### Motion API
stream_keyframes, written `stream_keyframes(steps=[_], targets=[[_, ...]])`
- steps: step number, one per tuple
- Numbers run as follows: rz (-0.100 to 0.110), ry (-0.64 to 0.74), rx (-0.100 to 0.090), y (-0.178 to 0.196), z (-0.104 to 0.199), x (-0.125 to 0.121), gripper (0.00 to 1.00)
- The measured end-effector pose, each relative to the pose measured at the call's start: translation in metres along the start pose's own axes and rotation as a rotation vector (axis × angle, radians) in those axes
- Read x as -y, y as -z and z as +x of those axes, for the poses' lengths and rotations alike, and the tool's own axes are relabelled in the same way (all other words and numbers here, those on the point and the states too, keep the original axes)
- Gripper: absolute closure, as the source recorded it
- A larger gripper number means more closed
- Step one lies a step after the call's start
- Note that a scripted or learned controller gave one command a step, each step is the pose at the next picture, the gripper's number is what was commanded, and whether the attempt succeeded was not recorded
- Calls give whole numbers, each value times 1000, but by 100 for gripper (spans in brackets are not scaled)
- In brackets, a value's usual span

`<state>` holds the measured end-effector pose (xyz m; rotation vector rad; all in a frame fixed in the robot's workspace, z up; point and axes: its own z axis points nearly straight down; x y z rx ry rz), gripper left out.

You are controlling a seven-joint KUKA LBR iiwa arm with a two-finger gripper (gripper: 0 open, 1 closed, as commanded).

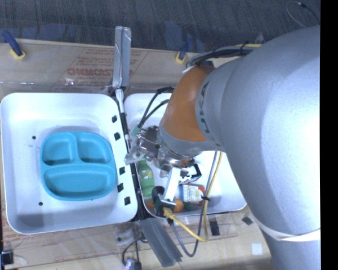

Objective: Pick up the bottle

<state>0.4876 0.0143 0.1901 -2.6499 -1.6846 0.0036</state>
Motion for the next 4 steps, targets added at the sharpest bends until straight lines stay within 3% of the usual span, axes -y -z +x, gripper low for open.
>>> stream_keyframes(steps=[1,2,3,4], targets=[[-4,242,-1,73,-63,-18,0],[2,243,1,-1,-6,10,0],[0,177,1,0,72,43,0],[2,221,2,-25,137,-3,0]])
